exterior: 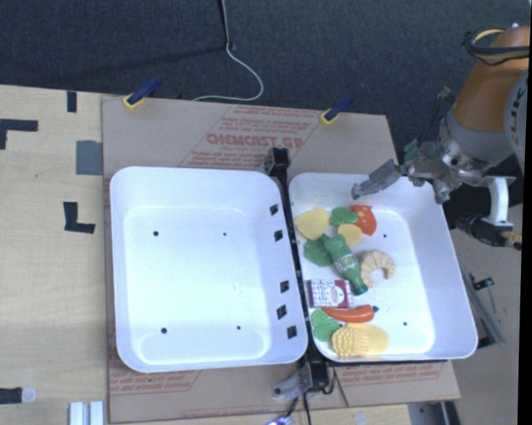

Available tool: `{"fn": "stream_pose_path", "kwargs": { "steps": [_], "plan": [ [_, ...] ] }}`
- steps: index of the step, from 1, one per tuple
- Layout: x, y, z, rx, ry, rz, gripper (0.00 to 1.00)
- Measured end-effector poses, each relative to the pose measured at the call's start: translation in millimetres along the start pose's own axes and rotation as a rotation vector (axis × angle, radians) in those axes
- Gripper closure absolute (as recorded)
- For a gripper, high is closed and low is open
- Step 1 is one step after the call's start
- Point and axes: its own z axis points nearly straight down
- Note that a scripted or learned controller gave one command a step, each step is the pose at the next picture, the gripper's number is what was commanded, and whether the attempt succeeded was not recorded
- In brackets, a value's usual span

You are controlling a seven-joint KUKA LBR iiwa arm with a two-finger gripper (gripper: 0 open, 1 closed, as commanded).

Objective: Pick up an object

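End effector (pixel 364 187) over the far edge of the right bin (pixel 439 257), above the toys and well clear of them; grip state impossible to tell from this slant, and nothing seen in its hold. Targets clustered along the bin's left half: yellow piece (pixel 313 223), red pepper (pixel 365 218), green bottle (pixel 344 259), croissant (pixel 378 265), carton (pixel 328 293), chili (pixel 350 313), corn (pixel 359 341). Best to choose an outlier such as the croissant or corn, centre directly above it, align across its narrow width, then descend straight to avoid nudging neighbours.
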Motion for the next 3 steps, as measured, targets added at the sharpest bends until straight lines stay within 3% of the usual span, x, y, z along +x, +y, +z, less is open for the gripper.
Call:
{"fn": "stream_pose_path", "kwargs": {
  "steps": [1, 2, 3],
  "plan": [
    [29, -98, 52, 0.010, 0.004, 0.002, 0.00],
    [12, -47, 147, 0.005, 0.000, -0.001, 0.00],
    [12, -46, 132, 0.000, 0.001, 0.000, 1.00]
  ]
}}
